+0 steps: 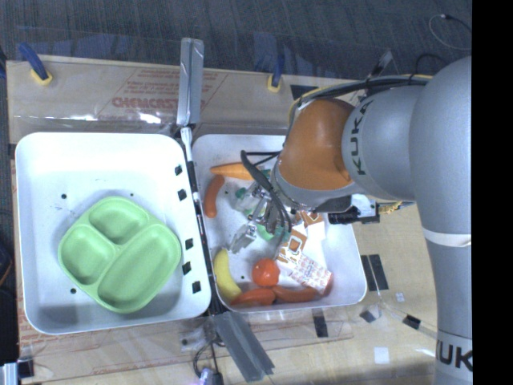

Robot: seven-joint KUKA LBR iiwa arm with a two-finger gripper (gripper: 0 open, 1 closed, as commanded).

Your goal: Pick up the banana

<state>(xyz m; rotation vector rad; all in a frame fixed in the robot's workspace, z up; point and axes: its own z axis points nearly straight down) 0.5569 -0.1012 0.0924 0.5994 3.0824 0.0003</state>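
- Banana (224, 276) lies in the right bin (346, 251), at the lower left part of it, close to the wall that divides the two bins. It is yellow, curved, and it rests on the floor of the bin.
- Just beside the banana, on its right, there is a red tomato (265, 273), and under both there are orange-red long pieces, maybe carrots or sausages (276, 297). A small printed carton (303, 265) lies to the right of the tomato.
- More orange pieces are in the upper part of the same bin, one long (229, 169) and one shorter (212, 195).
- The tool (255, 224) hangs over the middle of the right bin, above and to the right of the banana, near but apart from it. The wrist covers much of it, so I cannot tell how far it is open. I see nothing held in it.
- The left bin (40, 167) holds a green divided plate (120, 253).
- My judgement: the task is at its early part. The banana is not yet grasped and not lifted. What is left is to bring the tool over the banana, go down, close on it and raise it.
- The neighbours stand very close, so the grasp may catch the tomato too.
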